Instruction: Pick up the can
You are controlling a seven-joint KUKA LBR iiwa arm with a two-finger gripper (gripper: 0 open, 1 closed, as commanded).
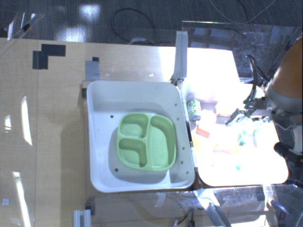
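The left shallow white plastic bin [97, 141] holds a pale green divided plastic tray [147, 141] lying flat on its floor. Just right of the wall between the bins, the small green-and-white can [193, 109] lies at the left edge of the overexposed right white bin [246, 176]; its label is too blurred to read. An orange block [202, 132] lies near it. The grey arm with its orange band [289, 77] reaches in from the right, wrist over that bin. The two-finger gripper [244, 119] is washed out by glare; its opening cannot be made out.

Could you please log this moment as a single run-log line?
arm over right bin | can by its left wall, untouched | green tray in left bin
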